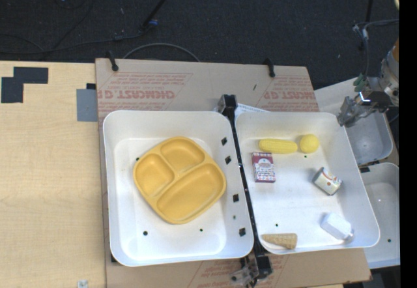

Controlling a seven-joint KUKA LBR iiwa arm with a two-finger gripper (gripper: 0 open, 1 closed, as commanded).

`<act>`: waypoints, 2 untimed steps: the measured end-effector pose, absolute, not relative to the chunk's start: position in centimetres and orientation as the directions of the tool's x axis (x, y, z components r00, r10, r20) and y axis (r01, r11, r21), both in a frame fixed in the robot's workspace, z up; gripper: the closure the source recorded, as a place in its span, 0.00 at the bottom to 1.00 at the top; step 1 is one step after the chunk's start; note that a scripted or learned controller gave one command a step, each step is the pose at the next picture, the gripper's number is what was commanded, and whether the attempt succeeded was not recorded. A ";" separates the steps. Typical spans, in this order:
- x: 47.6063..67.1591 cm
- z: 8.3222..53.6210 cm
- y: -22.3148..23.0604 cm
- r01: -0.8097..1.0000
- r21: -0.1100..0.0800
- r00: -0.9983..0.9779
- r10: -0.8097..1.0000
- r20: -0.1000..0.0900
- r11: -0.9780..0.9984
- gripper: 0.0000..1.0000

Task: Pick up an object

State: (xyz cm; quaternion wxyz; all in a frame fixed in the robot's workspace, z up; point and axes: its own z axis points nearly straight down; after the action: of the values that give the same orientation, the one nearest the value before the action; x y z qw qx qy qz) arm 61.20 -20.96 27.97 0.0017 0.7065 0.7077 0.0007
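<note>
- Objects for picking lie in the right bin (365, 215): a corn cob (277, 146) touching a yellow ball (309, 143) near the far wall, a small red box (264, 167) just below them.
- Further right sits a grey-and-white piece (327, 182); a pale block (336, 227) and a waffle cone (280, 240) rest by the near rim.
- Left bin (120, 215) holds a yellow divided plate (179, 179).
- Pincer (355, 107) hangs off the right bin's far right corner; spread or pressed, I cannot tell.

Left bin (124, 143): divided plate (179, 179) at its centre.
Right bin (365, 215): corn cob (277, 146) and ball (309, 143) at top; small box (263, 167) below the cob; cone (280, 240) at bottom edge.
</note>
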 end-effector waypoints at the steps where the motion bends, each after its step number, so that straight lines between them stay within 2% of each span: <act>1: 61.0 26.9 -16.7 1.000 -0.003 -0.004 1.000 0.002 0.004 1.00; 2: 60.8 25.8 -12.5 1.000 -0.004 -0.004 1.000 0.002 0.004 1.00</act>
State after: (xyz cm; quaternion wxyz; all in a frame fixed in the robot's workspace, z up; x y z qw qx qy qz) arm 60.80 -12.45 25.82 -0.0022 0.7057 0.7086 -0.0008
